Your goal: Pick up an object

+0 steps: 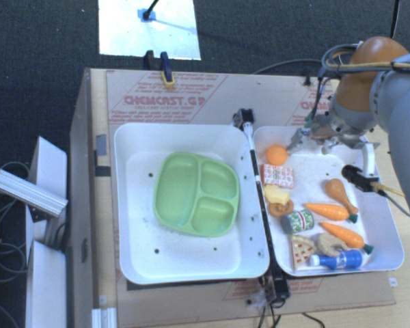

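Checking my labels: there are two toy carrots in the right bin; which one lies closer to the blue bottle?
The lower carrot, just above the blue bottle; the other carrot lies farther up.

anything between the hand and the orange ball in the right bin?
Nothing visible. The hand sits at the far edge of the right bin, and the orange ball lies just to its left on bare bin floor. The red-and-white packet is the ball's nearest neighbour, on its near side, off that line.

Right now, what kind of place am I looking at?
Probably a robotics lab set up for grasping trials: a robot arm over two white bins on a bench, one holding toy food such as carrots, the other a green tray.
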`<state>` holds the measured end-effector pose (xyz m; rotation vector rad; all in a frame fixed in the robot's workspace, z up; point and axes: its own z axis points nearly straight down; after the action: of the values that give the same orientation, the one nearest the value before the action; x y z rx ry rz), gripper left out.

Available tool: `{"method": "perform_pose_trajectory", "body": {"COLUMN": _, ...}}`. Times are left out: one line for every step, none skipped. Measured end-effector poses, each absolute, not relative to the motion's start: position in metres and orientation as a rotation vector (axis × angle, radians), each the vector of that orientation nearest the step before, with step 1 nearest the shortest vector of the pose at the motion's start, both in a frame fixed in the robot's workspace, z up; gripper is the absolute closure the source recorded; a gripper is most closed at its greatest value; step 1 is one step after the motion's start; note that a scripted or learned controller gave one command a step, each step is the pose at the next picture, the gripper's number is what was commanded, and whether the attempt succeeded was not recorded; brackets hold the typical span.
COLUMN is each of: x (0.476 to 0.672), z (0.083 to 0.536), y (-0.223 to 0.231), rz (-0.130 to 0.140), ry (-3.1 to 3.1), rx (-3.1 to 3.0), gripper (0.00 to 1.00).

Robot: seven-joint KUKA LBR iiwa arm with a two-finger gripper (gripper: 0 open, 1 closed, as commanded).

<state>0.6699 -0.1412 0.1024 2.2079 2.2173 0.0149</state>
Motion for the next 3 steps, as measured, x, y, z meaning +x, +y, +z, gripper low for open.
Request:
{"method": "perform_pose_trajectory", "body": {"x": 0.615, "z": 0.144, "y": -0.166, "rz": 0.001, "ry": 2.221, "rx": 2.218, "gripper": 0.0}}
{"method": "perform_pose_trajectory", "body": {"x": 0.583, "z": 0.084, "y": -0.192, "rz": 0.0, "ry": 2.222, "rx": 2.22, "gripper": 0.0}}
{"method": "perform_pose_trajectory", "body": {"x": 0.584, "z": 0.095, "y": -0.192, "rz": 0.004, "ry": 2.221, "rx": 2.216, "gripper": 1.0}}
